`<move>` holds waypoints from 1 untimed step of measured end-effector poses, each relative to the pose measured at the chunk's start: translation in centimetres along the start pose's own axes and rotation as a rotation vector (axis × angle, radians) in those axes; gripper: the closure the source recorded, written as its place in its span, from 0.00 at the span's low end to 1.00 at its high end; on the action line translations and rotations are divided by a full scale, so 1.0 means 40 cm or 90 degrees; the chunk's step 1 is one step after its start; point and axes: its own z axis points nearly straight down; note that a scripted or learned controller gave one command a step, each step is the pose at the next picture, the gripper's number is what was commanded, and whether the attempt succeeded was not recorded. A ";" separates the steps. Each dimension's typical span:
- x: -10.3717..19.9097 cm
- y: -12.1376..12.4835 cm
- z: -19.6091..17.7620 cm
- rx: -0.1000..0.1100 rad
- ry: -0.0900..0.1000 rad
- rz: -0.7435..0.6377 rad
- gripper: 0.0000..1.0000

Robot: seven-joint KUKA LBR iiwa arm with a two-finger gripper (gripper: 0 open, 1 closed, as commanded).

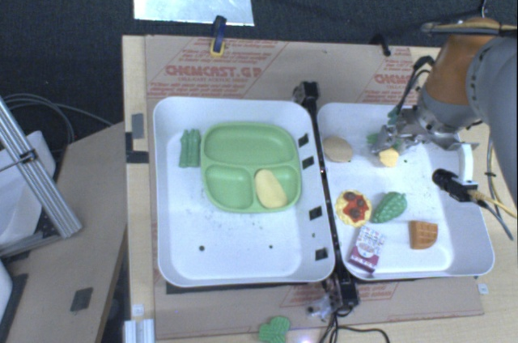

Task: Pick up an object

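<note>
Hovering low in the right bin (477, 252), the gripper (390, 146) sits just right of the tan bun (337, 149), over a yellow piece (389, 158); its grasp I cannot tell.

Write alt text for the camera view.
The gripper reaches into the right bin beside a small yellow piece, among toy foods. The left bin holds a green tray with a yellow item.

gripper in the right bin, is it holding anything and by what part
Cannot be told. The gripper sits low in the right bin, right against a small yellow piece and a green piece, but a grasp isn't visible.
</note>
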 end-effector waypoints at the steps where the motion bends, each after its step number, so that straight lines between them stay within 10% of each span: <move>1: 0.148 -0.073 -0.216 -0.002 0.002 -0.001 1.00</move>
